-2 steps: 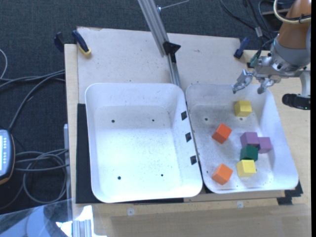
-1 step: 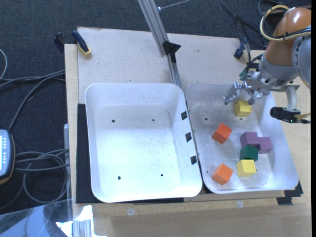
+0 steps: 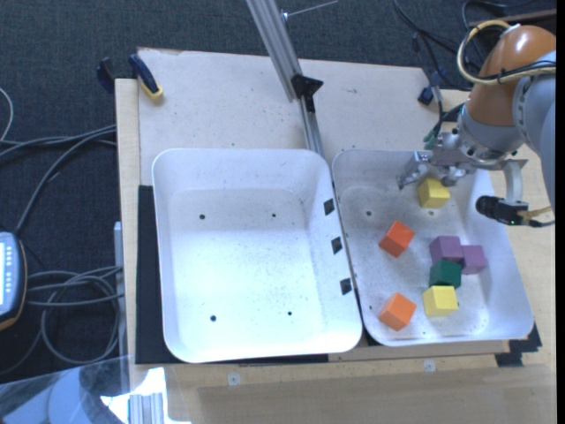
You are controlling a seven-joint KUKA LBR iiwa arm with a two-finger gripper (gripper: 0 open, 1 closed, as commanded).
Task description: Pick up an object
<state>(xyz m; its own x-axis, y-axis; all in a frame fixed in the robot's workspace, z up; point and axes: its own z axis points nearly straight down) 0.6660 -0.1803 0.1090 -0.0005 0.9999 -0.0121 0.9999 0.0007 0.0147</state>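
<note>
Our gripper (image 3: 433, 177) hovers just above the yellow cube (image 3: 433, 193) at the far side of the right bin (image 3: 512, 312). We cannot tell its opening; we should descend straight, centred over it.

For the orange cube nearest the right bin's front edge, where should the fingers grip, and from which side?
Probably from straight above, fingers closing on two opposite vertical faces of the small orange cube. It sits alone near the right white bin's front left corner, tilted diagonally, so the gripper should rotate to match its faces.
</note>
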